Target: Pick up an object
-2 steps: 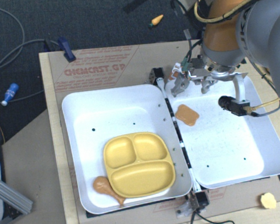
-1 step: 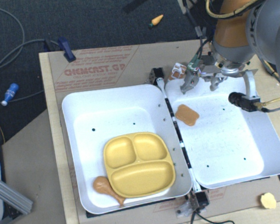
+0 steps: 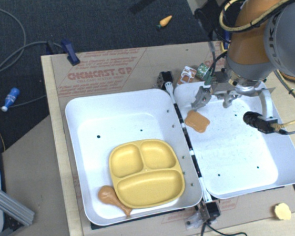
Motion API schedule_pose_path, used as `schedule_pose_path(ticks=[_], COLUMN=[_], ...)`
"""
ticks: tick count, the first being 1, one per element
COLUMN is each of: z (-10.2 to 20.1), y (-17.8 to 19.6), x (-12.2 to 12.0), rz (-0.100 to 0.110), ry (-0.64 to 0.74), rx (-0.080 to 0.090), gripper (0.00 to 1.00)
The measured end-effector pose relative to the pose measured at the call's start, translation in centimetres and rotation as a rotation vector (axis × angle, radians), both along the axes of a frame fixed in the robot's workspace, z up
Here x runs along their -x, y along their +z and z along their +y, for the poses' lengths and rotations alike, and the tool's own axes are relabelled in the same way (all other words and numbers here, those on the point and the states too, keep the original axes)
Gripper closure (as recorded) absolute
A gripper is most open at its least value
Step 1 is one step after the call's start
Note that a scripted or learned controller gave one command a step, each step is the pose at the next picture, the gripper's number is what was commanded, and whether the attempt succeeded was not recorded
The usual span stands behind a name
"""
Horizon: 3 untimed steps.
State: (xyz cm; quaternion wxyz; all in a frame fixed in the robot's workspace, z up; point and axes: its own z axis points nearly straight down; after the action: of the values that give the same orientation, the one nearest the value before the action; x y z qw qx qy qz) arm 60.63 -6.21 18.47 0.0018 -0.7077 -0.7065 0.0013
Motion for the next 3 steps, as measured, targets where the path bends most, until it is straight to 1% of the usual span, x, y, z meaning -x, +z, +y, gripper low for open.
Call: schedule_pose_path(ticks=[1,2,3], z=[-3.1,-4.2,-3.1], y=[-10.5,-10.0,-10.0], x=[-1.1,-5.4,-3.7], rz=[0.0,-0.01,-0.002], ry=[-0.002,0.004,0.002], rx=[0.0,0.003,0.0], gripper=[0.0,0.0,0.0])
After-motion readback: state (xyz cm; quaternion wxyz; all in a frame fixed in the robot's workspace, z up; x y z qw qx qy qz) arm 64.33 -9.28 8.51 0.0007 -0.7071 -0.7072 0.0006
